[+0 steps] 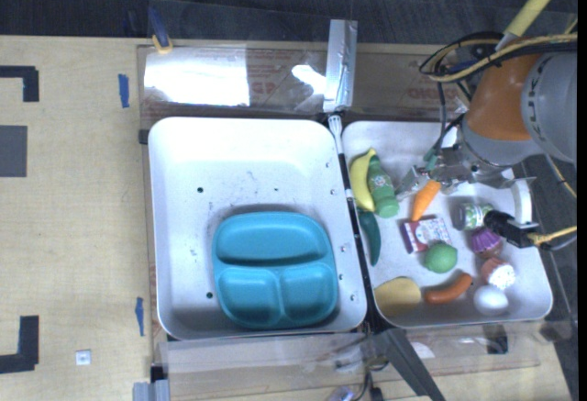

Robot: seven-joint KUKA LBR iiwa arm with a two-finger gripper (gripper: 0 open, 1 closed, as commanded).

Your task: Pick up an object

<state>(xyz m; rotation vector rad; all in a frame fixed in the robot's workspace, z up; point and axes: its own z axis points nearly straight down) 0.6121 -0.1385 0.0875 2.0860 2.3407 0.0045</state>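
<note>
The end effector hangs over the far part of the right bin, just beside a small orange carrot; whether it is apart or together I cannot tell. The carrot lies between a banana at left and a purple can at right. It looks like a light, stiff plastic toy, smooth and tapered, likely to slip, so grip across its thicker middle.
</note>
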